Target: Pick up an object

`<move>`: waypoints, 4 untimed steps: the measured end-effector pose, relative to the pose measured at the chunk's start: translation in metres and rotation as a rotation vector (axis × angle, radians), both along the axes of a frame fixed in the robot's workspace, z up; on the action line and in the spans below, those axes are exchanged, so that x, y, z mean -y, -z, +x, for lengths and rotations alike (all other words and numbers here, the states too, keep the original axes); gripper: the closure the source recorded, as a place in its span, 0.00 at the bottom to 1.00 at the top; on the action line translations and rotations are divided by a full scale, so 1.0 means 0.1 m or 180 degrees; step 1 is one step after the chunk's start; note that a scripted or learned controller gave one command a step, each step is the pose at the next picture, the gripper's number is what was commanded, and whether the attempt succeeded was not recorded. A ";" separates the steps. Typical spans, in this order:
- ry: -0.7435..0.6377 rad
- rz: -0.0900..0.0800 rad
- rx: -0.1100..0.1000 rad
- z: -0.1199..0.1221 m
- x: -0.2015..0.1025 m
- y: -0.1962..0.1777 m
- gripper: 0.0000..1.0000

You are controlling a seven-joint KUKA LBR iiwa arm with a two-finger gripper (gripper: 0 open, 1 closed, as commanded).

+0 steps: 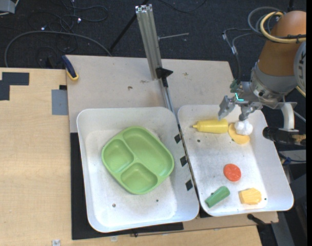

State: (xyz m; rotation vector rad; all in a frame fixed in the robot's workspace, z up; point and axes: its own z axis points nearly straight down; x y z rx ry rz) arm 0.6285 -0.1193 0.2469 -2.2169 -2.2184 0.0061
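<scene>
The left bin point(94, 199) holds a green three-compartment plastic tray point(137, 159), smooth and rounded. The right bin point(271, 188) holds a yellow squeeze bottle point(211, 126) lying on its side at its twelve o'clock end, a white-and-yellow rounded piece point(241, 132) just beside the bottle at three o'clock, an orange-red round object point(232, 172) near the middle, a green cylinder point(217, 196) at six o'clock and a yellow chunk point(250, 196) at five o'clock. The gripper point(235, 107) hangs with fingers spread, gripping nothing, over the bin's far end; the bottle lies just at its seven o'clock.
</scene>
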 end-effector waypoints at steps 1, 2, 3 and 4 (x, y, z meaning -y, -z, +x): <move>-0.0001 -0.0001 0.0012 0.01 0.00 -0.02 0.00; 0.0002 0.0000 -0.0007 -0.11 -0.02 0.51 0.00; 0.0003 -0.0001 -0.0003 -0.09 -0.05 0.96 0.00; 0.0009 -0.0004 0.0022 -0.15 -0.01 1.52 0.00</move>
